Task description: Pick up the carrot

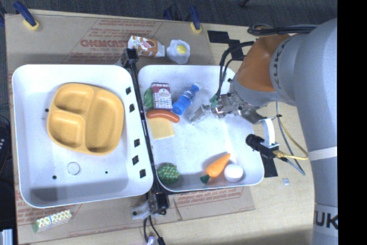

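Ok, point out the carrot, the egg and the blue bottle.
carrot (218, 164): camera view, middle of its orange body.
egg (233, 172): camera view, centre of its white shell.
blue bottle (184, 101): camera view, middle of its blue body.

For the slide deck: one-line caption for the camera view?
Gripper hovers mid right bin; carrot lies untouched near the front wall beside a white egg.
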You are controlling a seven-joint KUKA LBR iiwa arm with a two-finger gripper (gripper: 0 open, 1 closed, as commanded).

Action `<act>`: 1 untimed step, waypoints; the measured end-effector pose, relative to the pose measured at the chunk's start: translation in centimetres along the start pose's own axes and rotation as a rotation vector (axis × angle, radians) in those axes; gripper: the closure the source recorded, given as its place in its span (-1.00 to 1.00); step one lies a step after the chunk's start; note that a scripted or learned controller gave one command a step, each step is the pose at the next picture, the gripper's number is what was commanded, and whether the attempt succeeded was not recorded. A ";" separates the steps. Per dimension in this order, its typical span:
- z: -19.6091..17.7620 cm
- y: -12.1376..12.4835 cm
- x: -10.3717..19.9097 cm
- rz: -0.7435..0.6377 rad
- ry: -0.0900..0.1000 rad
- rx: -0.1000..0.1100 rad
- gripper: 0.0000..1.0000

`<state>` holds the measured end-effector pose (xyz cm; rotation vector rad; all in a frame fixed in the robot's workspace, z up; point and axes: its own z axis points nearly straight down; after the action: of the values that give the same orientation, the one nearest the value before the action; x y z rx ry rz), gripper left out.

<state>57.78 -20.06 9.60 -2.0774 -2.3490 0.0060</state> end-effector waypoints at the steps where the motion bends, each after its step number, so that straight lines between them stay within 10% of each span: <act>1: -3.2 -8.0 1.8 -0.339 0.000 -0.002 -1.00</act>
<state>49.62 -19.23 12.84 -1.6518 -2.6669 0.0020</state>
